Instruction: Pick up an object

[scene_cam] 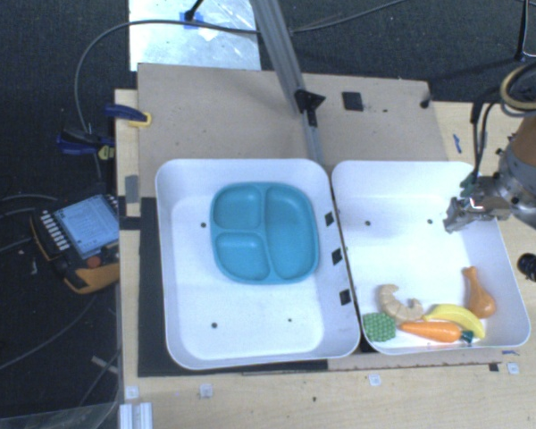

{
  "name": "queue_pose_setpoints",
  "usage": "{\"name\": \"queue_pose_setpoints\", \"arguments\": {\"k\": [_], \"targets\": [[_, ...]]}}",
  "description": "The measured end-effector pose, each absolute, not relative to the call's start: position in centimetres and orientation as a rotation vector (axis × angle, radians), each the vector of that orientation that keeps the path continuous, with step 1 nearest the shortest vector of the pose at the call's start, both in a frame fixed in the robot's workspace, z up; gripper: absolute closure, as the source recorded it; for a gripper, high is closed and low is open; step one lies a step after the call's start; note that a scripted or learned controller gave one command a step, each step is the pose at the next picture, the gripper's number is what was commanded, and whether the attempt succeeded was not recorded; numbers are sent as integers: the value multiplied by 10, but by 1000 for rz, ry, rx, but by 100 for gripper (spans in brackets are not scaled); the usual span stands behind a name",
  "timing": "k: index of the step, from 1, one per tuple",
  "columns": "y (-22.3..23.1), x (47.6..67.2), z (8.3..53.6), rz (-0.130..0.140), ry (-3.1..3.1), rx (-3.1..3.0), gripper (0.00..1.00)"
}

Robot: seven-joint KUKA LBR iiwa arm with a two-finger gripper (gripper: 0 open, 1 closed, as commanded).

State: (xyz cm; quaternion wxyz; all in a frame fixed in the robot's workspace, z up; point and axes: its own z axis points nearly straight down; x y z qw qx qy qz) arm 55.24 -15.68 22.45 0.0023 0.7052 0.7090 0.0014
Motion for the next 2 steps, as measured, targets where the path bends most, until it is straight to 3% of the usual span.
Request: {"name": "queue_pose_setpoints", "arguments": {"k": [2], "targets": [[-49,548,232,6,2234,2208,100]]}}
